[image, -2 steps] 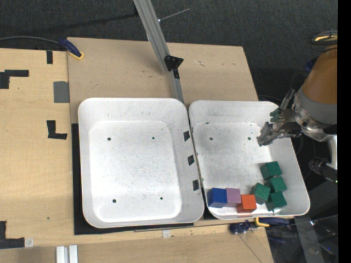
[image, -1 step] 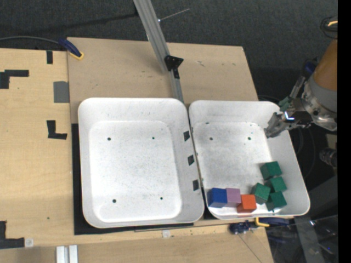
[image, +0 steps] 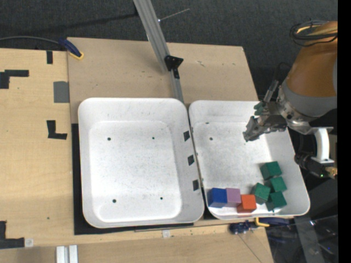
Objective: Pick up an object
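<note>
- Gripper (image: 251, 135) hung over the right bin (image: 230, 114), near its far right side; whether it was open, I cannot tell.
- Green blocks (image: 272, 184), orange block (image: 248, 203), purple block (image: 233, 195) and blue block (image: 218, 196) lay along the bin's near edge, well apart from the gripper.
- Left bin (image: 131, 111) sat just beside the right one.

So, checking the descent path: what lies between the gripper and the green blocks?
In the camera view, just bare white floor of the right bin lies between the gripper and the green blocks.

Grey, orange-banded arm (image: 310, 75), wrist angled down-left from right.
</note>
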